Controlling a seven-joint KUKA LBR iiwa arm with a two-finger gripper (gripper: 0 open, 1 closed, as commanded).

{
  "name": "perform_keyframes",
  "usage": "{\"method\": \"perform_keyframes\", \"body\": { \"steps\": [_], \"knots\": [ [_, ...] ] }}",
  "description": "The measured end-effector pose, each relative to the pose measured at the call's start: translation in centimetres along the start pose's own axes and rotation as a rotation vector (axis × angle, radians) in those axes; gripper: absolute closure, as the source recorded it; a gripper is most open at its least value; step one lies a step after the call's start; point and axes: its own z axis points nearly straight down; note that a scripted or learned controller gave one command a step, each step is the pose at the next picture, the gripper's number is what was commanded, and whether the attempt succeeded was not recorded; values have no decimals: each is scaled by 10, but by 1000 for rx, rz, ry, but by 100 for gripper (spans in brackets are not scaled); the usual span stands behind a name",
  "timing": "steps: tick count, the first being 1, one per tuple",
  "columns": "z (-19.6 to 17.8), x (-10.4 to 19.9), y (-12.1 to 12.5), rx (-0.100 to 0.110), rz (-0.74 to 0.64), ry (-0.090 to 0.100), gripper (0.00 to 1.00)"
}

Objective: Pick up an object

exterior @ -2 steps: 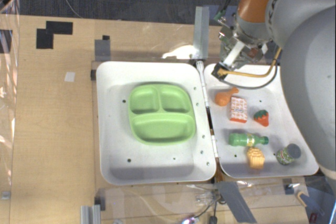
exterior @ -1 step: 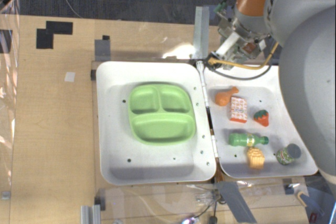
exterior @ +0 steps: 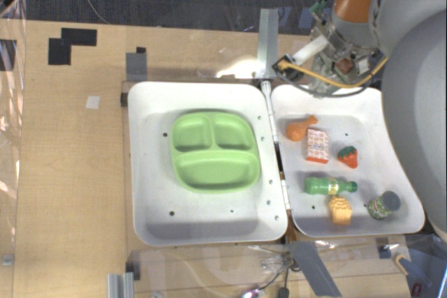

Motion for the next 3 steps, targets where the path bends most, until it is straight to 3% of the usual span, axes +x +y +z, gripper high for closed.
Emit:
{"method": "perform_keyframes", "body": {
  "steps": [1, 2, 3],
  "knots": [
    [17, 25, -26, 2, 68, 1, 100],
    [79, -5, 21, 1, -27, 0, 100],
    [17, -4, 9, 1, 289, 2, 100]
  ]
}}
